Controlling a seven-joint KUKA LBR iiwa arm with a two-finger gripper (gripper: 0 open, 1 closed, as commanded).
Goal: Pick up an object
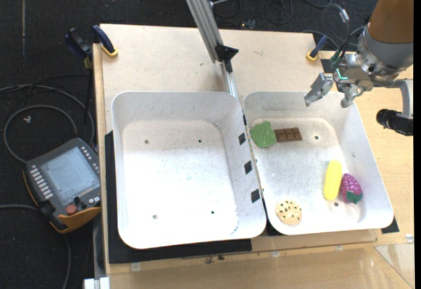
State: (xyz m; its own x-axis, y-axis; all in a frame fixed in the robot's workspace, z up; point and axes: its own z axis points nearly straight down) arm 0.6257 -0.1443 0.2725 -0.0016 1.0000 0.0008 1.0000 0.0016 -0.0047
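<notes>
The claw [332, 91] hangs in the air above the far edge of the right bin [368, 149], and its two fingers stand spread apart with nothing between them, so it is released and holds no object. It hangs from the grey wrist of the arm [388, 31], which comes in from the right side.

No object is chosen yet, I think. The nearest candidates lie below the claw and a little to its left: a brown chocolate bar [287, 135] and, touching its left end, a green leaf-shaped piece [263, 134]. Further toward the near side, on the right, a yellow corn cob [333, 180] lies just beside a purple grape bunch [351, 187]. A cookie [289, 212] sits alone at the near left corner of this bin. The left bin [131, 110] is well apart from the claw.

Several things can go wrong. The chocolate bar is flat and low, so the fingers may close above it or slide over it. Because the green piece touches it, the fingers may push both together. The corn and the grapes lie very close, so one finger may land on the wrong one. The cookie is near the bin wall, which may block a finger.
</notes>
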